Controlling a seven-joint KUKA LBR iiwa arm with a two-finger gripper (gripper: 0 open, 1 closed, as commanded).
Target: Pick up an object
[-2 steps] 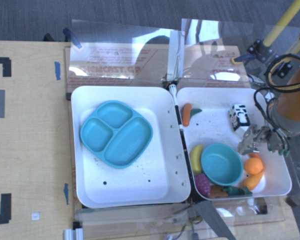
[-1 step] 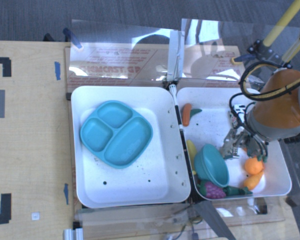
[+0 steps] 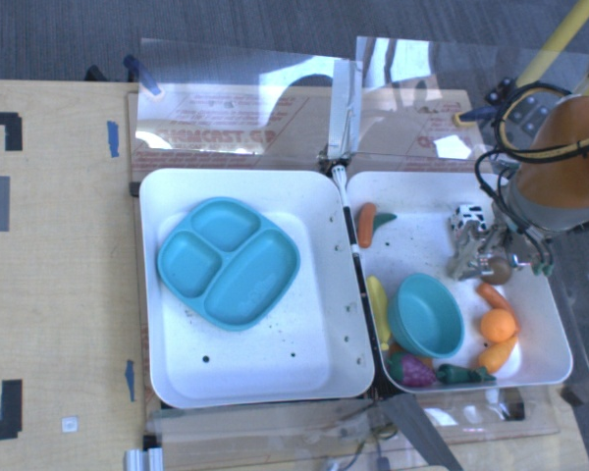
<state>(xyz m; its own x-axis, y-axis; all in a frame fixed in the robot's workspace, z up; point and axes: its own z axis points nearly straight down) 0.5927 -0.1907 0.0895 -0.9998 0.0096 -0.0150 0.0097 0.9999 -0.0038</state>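
Looking from plate (image 3: 229,261) down to bowl (image 3: 428,314), you are seeing the gripper (image 3: 481,255) hovering at the bowl's one o'clock, grip state unreadable; crowded orange (image 3: 498,325) and carrot (image 3: 366,224) are risking a glancing miss.

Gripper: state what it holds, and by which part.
Cannot be told. The gripper is low in the right white bin beside a small orange carrot; any hold is unclear.

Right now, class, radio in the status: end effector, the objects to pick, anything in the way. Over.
End effector low in right bin, nothing seen gripped. Orange fruit, carrot and blue bowl lie loose. Bowl crowds the toys beside it.
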